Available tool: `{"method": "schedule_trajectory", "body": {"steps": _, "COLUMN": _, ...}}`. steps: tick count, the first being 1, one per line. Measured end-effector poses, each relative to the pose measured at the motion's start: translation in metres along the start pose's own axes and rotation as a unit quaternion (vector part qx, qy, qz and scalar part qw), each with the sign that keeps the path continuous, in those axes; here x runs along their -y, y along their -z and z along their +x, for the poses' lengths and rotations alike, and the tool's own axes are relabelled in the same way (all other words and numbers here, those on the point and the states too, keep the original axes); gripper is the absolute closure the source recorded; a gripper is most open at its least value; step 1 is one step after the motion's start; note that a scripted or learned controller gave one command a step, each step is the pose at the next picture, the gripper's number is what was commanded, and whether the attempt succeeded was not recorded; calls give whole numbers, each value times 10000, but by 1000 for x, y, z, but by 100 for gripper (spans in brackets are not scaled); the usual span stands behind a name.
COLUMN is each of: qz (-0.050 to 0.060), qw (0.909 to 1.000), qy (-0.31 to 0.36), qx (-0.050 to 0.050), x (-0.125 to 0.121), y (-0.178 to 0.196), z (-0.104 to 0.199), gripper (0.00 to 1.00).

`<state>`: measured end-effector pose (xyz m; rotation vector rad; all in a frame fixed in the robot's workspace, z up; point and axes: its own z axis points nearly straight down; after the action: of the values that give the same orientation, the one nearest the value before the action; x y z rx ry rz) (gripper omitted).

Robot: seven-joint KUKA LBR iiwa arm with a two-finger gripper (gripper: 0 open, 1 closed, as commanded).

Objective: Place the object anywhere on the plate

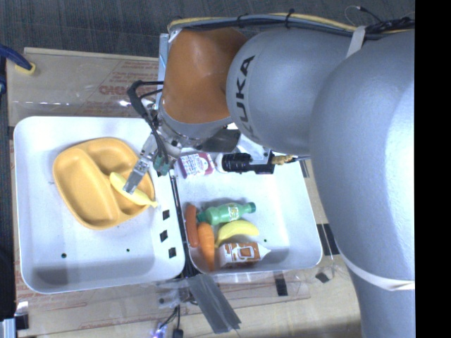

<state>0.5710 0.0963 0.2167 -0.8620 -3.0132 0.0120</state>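
- Hovering over plate, gripper touches yellow object at plate's 3 o'clock rim.
- Object's long axis runs 10-to-4 o'clock.
- Finger state: cannot tell.

The arm has a smooth, satin grey shell with a soft sheen, and its orange band looks glossy. Both white bins appear as smooth moulded plastic. The yellow plate at nine o'clock looks like matt plastic. At six o'clock, the green bottle shines like glossy plastic.
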Motion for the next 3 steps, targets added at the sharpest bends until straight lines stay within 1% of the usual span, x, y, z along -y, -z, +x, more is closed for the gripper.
{"method": "schedule_trajectory", "body": {"steps": 1, "qz": 6, "qw": 10000, "qy": 16, "qx": 0, "x": 0, "y": 9, "z": -1, "gripper": 100}}
{"method": "schedule_trajectory", "body": {"steps": 2, "qz": 7, "qw": 10000, "qy": 19, "qx": 0, "x": -1, "y": 9, "z": -1, "gripper": 0}}
{"method": "schedule_trajectory", "body": {"steps": 3, "qz": 13, "qw": 10000, "qy": 34, "qx": 0, "x": -1, "y": 18, "z": -1, "gripper": 100}}
